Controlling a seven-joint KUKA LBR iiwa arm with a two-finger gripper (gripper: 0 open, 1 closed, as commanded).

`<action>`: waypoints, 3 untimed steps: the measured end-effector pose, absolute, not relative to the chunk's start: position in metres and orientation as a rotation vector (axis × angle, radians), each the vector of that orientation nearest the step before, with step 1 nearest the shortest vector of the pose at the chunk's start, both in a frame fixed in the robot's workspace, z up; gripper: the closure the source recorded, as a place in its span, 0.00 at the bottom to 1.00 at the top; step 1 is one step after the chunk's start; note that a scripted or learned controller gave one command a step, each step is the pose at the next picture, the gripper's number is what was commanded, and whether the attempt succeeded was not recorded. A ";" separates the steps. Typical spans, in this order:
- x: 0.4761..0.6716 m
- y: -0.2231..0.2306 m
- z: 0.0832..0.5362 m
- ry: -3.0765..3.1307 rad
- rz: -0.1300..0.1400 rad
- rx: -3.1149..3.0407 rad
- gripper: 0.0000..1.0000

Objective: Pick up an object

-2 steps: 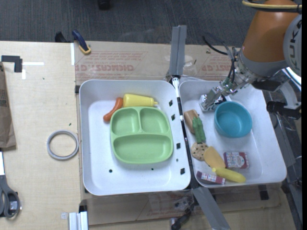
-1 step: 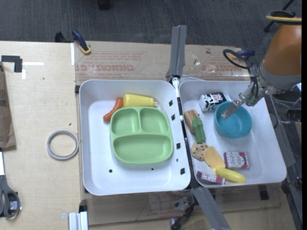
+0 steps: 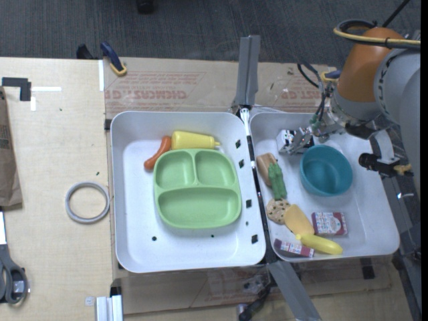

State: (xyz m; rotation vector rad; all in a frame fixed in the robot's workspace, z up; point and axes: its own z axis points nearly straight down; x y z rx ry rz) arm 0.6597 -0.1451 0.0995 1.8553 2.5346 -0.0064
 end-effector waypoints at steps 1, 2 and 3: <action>0.652 -0.149 0.091 2.256 -0.030 2.241 0.00; 0.630 -0.156 0.092 2.348 -0.001 2.086 0.00; 0.630 -0.157 0.102 2.346 -0.001 2.087 1.00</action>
